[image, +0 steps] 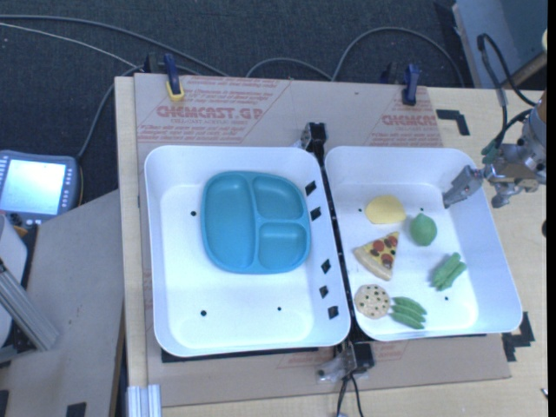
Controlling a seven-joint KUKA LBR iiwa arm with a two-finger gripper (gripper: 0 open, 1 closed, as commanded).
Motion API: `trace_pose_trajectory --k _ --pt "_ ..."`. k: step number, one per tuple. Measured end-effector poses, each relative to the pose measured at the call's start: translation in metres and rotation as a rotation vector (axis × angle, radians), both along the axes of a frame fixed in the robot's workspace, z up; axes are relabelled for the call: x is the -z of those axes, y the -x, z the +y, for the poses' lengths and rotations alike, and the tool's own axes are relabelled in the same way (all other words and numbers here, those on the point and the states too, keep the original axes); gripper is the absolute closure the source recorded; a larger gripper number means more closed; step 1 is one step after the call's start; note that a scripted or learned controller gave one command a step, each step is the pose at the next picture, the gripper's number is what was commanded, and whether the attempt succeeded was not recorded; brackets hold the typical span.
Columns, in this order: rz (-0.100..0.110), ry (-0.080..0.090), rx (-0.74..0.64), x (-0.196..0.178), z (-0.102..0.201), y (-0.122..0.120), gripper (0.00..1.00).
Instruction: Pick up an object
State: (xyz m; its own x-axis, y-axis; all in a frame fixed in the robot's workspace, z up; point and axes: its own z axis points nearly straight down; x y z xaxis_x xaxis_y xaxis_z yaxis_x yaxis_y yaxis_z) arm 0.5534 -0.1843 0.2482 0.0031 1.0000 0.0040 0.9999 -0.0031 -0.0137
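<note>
The tabletop [217,111] is carrying two shallow white bins side by side. The left bin [174,311] is holding a blue divided plate [256,222] toward its far edge. The right bin [491,259] is holding the toy food, any piece of which could serve as the object to pick up. The pizza slice [379,256] is lying near the bin's middle. The yellow piece [385,208] is sitting just beyond it toward the far edge. The green pea pods [408,311] are lying at the near edge, just beside the cookie [372,301] toward the near left corner. The green bean bundle [448,270] is resting toward the right edge. The round green piece [423,229] is sitting between the yellow piece and the right edge.

The arm is reaching in over the right bin's far right corner, and the pincer [473,187] is hanging there with its fingers spread apart, grasping nothing.

The round green piece looks like the nearest target. To do this well, the pincer should be centring over it before dropping, with the fingers straddling it and staying clear of the yellow piece beside it. A rounded toy may be squirting out sideways if the fingers are closing off-centre, so a straight descent and a low grip seem wise.
</note>
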Motion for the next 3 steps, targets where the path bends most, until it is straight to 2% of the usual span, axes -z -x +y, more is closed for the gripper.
trace_pose_trajectory --k 1,3 --pt "-0.013 0.003 -0.004 -0.007 0.0 -0.002 0.0" --pt "-0.007 0.001 -0.003 0.095 0.004 0.013 0.0"
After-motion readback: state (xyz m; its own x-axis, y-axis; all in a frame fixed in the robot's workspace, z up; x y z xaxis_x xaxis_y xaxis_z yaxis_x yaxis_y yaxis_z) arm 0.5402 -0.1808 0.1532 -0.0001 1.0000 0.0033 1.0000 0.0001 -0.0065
